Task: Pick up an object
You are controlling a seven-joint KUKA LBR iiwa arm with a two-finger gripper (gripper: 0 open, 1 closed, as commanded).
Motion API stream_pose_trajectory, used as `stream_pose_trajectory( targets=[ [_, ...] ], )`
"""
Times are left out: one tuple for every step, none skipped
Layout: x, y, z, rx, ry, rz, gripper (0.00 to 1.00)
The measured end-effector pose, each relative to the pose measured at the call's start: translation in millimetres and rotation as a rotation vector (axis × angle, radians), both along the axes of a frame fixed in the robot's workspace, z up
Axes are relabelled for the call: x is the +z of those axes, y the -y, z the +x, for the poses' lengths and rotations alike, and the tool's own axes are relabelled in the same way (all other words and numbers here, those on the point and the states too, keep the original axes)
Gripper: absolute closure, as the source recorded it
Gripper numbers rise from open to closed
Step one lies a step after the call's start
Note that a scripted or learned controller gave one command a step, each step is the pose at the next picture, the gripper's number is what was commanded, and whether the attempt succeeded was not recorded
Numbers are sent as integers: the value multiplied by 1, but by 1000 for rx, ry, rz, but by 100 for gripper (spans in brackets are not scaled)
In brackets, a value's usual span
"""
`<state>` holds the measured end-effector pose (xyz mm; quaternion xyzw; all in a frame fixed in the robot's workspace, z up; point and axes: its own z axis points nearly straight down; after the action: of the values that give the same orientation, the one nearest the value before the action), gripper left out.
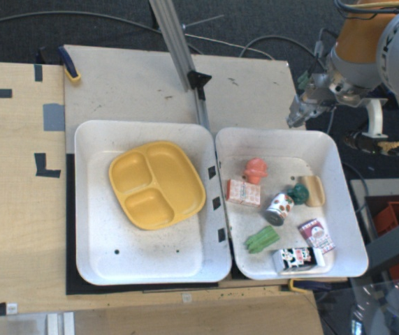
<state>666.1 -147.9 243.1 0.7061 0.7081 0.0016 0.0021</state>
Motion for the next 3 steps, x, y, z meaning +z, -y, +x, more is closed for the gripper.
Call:
stream_pose_trajectory(
  targets=[
    [8,-57,-9,4,-5,3,100],
    [-6,-110,-21,4,-9,2,100],
    [-19,-160,-29,3,-9,2,100]
  ],
)
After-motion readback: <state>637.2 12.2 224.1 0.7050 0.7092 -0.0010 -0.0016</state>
